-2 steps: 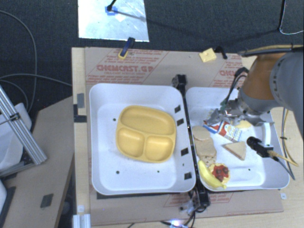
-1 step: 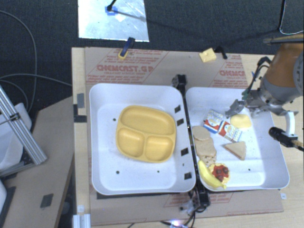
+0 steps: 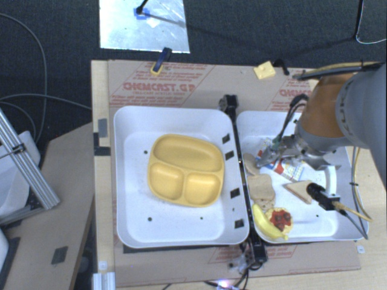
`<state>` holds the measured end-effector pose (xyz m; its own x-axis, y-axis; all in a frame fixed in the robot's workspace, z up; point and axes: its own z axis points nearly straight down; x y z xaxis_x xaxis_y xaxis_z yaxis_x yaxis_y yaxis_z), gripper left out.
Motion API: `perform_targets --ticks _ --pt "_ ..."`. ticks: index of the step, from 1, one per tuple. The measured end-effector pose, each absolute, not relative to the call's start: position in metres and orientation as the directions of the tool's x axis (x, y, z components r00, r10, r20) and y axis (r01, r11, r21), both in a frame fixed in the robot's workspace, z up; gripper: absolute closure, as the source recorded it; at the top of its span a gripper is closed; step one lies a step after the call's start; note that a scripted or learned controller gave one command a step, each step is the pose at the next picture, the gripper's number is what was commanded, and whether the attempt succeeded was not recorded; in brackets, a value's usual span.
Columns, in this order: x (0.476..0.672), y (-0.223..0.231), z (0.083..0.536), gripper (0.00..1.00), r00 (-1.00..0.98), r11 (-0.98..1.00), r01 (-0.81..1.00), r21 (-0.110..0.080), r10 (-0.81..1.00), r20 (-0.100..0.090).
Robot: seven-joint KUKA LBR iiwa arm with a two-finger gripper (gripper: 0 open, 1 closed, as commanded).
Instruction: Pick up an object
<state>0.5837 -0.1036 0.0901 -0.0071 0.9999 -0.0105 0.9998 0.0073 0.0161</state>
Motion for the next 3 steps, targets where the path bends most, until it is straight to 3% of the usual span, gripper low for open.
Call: perform_targets --ticks 1,2,3 --pt "0.65 -0.085 0.088 0.0 -0.007 0.007 1.0 0.013 1.0 -0.003" --pt "0.647 -0.085 0.097 1.0 -0.006 0.006 1.0 0.006 1.0 -0.001" --pt "0.593 -0.023 0.188 1.0 -0.007 0.007 1.0 0.002 1.0 0.002"
